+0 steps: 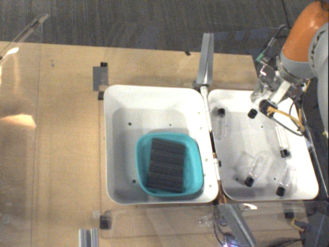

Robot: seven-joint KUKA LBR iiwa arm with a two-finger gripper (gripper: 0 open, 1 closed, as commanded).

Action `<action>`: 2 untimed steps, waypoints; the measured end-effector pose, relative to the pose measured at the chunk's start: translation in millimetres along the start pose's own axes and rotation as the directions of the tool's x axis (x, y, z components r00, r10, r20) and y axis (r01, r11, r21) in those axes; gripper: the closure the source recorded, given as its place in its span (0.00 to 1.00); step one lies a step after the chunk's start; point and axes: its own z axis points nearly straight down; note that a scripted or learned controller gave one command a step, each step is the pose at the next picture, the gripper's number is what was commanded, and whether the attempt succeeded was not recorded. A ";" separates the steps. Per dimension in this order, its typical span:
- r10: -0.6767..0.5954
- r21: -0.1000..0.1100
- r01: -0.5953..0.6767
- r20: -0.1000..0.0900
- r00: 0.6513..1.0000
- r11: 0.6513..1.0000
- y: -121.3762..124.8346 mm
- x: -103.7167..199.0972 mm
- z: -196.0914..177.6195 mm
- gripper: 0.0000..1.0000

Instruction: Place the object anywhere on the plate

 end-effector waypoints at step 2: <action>-0.125 -0.005 0.125 -0.002 0.992 0.992 -136.3 -12.1 -163.0 1.00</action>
